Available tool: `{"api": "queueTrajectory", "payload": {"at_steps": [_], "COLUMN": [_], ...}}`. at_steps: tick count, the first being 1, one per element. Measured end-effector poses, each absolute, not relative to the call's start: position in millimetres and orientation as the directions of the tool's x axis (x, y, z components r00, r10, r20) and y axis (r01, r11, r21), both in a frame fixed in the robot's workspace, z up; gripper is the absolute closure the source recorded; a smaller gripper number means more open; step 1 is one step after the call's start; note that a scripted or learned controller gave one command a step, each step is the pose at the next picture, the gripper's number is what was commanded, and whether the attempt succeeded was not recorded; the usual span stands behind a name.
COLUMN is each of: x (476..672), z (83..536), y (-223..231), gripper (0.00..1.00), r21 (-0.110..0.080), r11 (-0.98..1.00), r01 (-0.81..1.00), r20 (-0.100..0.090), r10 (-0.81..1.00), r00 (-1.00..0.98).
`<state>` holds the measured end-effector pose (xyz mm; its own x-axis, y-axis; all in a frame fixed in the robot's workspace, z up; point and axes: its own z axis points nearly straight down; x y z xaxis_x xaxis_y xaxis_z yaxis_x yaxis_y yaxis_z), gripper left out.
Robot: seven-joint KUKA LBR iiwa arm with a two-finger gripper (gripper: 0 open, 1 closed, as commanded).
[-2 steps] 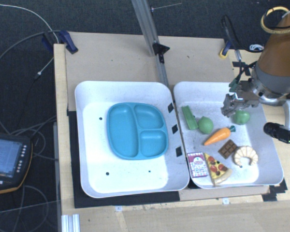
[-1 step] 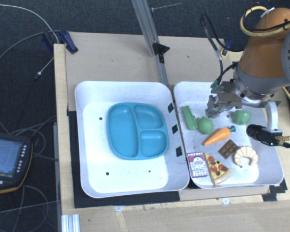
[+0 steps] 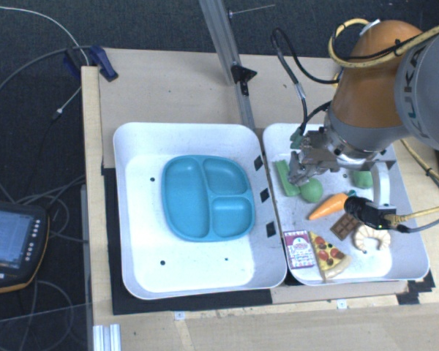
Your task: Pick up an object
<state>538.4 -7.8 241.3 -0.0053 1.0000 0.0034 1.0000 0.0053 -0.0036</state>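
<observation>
Bench front: wooden bench (image 3: pixel 205 320) edge nearest me, both white bins sat on it side by side.
Right bin, near row: right bin (image 3: pixel 417 258) held a pink box (image 3: pixel 298 248) lying flat in the near-left corner. A pizza slice (image 3: pixel 331 255) lay just beside it and a pale curled piece (image 3: pixel 371 238) lay further right.
Next row back: brown block (image 3: pixel 343 227) lay next to the curled piece. Behind it was a carrot (image 3: pixel 328 206), lying at a slant with its tip pointing toward the left bin.
Left bin: left bin (image 3: pixel 132 218) held a blue plate (image 3: pixel 208 196) with three compartments, roughly central.
Likely target: green ball (image 3: pixel 312 190), small, round and plain green. It sat in the right bin's left half, just behind the carrot's tip and beside a green strip (image 3: pixel 284 178) that ran along the bin's left wall.
Gripper: gripper (image 3: pixel 301 168) pointed down, low over the gap between ball and strip, right at the ball's far-left side. Nothing visibly held.
Grip state: couldn't tell from where I stood, open or closed.
Contact with ball: couldn't tell.
Arm: arm (image 3: pixel 373 86) came in from the right, orange band bulking over the bin's far half, wrist bent down toward the bin.
Behind the wrist: another green piece (image 3: pixel 362 178), partly hidden.
Far side: grey pole (image 3: pixel 219 28) rose at a slant from the bench's back, between the bins.
</observation>
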Motion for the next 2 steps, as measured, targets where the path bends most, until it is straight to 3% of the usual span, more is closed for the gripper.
{"api": "queueTrajectory", "payload": {"at_steps": [2], "x": [512.1], "z": [245], "y": [95], "gripper": [1.0], "r21": [-0.004], "r11": [0.006], "r01": [1.0], "r20": [0.003], "r10": [1.0], "r00": [-0.006]}}
